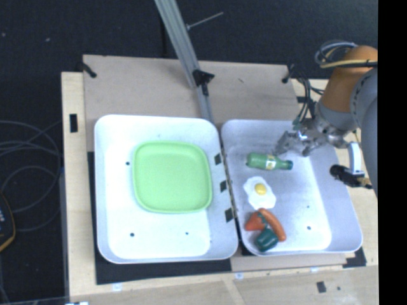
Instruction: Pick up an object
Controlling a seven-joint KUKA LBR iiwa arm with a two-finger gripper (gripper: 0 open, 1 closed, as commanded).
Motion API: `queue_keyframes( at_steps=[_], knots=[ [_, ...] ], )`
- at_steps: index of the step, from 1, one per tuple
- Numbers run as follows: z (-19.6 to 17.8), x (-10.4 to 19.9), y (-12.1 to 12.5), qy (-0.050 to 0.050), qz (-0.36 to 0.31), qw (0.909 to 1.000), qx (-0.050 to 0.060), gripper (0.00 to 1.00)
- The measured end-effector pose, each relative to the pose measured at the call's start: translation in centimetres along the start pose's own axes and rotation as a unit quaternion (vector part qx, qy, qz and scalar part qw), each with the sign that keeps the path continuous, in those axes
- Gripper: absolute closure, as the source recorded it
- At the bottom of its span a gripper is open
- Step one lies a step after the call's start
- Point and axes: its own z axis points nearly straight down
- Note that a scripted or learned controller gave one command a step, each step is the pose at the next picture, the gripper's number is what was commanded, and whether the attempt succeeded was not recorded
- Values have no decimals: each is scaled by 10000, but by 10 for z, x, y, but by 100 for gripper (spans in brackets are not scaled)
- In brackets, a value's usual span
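Observation:
In the right bin (331, 224) a green bottle (269, 162) lies on its side near the back. In front of it sits a toy fried egg (259, 192). Closer still, a red-orange piece (267, 220) touches a dark green piece (266, 239) at the bin's front. My gripper (295, 145) hovers over the back of the right bin, just behind and to the right of the bottle. Its fingers are spread open with nothing between them.
A light green square plate (172, 176) lies in the left bin (114, 138). A grey pole (181, 37) slants up from the divider between the bins. The arm's orange band (346, 75) sits over the bench's right rear.

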Motion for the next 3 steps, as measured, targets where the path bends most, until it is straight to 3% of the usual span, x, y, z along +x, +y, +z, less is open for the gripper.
queue_keyframes(
  at_steps=[1,3],
  knots=[
    [-14,-1,1,-14,-4,10000,-29,100],
    [-121,2,-4,-8,-2,10000,-49,100]
  ],
)
